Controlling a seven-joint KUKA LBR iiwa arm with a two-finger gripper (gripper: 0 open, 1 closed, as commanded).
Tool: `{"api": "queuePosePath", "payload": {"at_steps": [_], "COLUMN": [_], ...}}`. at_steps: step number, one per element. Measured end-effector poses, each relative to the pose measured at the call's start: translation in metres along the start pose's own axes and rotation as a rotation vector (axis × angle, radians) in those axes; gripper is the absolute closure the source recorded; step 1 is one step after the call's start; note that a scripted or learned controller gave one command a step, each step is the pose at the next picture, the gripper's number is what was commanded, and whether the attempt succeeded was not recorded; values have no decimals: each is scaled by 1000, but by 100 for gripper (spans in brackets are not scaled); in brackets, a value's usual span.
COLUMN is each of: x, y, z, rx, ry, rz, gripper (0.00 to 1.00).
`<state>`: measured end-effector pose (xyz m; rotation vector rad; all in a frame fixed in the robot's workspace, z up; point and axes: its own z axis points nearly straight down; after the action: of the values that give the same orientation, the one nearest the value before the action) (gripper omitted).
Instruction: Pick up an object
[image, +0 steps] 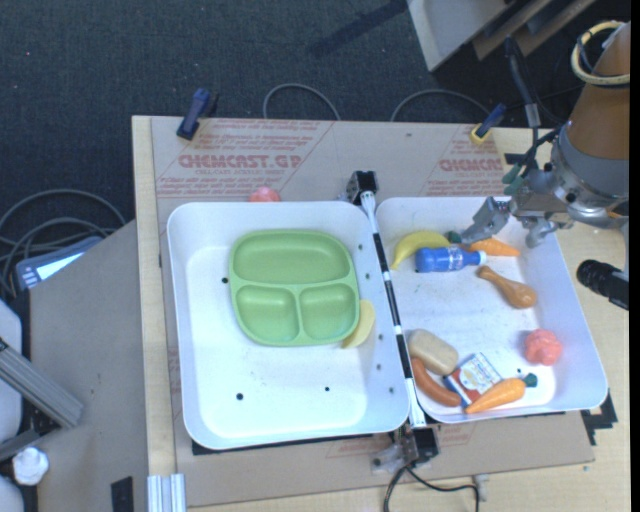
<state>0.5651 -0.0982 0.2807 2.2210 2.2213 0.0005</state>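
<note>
Bottle (447, 260) lies on its side at the far end of the right bin (585, 345), touching a banana (418, 243). Your gripper (512, 216) hangs just above it, fingers spread wide, holding nothing. Judge it light, stiff, slick; pinch across its middle

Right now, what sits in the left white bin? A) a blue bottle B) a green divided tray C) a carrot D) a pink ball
B: the green divided tray lies in the left bin, while the blue bottle lies in the right bin.
</note>
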Motion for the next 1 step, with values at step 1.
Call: {"api": "queuePosePath", "payload": {"at_steps": [1], "x": [-52], "y": [26], "z": [33], "rx": [-1], "ry": [-2], "rz": [2], "gripper": [0]}}
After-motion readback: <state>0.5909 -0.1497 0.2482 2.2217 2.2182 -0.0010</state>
